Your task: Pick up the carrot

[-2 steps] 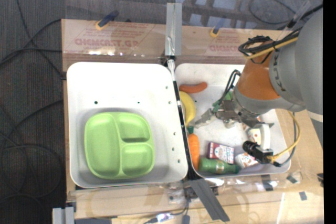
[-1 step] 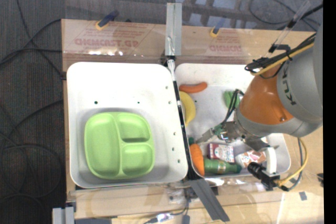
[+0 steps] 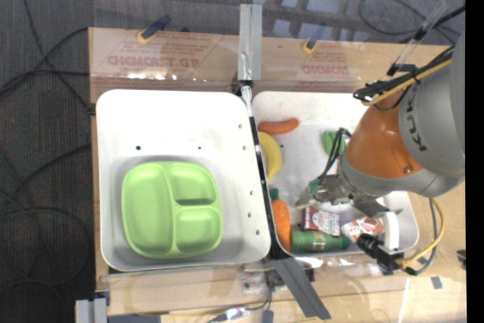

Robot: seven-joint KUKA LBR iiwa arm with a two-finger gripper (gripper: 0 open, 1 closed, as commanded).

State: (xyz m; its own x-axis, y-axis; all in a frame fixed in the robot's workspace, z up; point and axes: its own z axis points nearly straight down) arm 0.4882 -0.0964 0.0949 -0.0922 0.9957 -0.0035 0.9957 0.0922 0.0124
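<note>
Claw [image 3: 327,191] low in right bin [image 3: 302,147], over packets; opening impossible to tell. Carrot [image 3: 280,218] untouched against that bin's left wall, near front corner. Pickup not yet begun.

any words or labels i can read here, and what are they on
"KU" in dark letters, cut off at the frame edge, on the grey arm.
Red mirrored print on the clear panels behind the bins: too faint to read.
Labels on the small packets: too blurred.

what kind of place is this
Probably a robotics lab test bench: a KUKA arm reaches over two white bins, one holding toy food like the carrot, with cables trailing across grey carpet.
</note>
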